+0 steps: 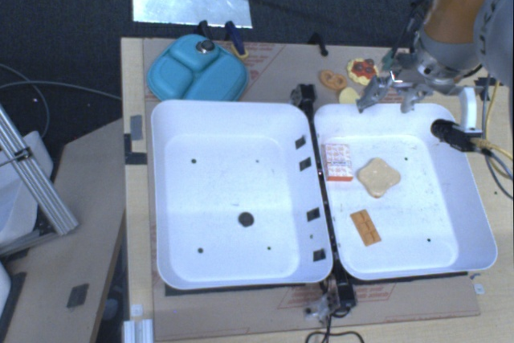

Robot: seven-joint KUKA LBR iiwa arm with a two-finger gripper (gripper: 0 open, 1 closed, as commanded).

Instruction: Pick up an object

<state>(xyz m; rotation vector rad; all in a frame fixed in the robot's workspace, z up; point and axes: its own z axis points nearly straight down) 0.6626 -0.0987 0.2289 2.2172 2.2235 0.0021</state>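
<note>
Nearest you in the camera view, an orange cracker [365,227] lies flat in the right bin [470,249], toward its near side. Just beyond it, look at the tan toast-shaped piece [378,177] near the bin's middle, and to its left the small red-and-white packet [337,161], close to the bin's left wall. In the left bin [173,253] you have one dark round object [246,219], well apart from everything else. Your gripper [393,100] hangs over the far edge of the right bin, its two fingers [368,100] spread apart with nothing between them. All three pieces in the right bin lie nearer than the gripper and slightly left of it, none touching it. Beyond the bins, on the bench, sits a blue lidded container [197,72].
</note>
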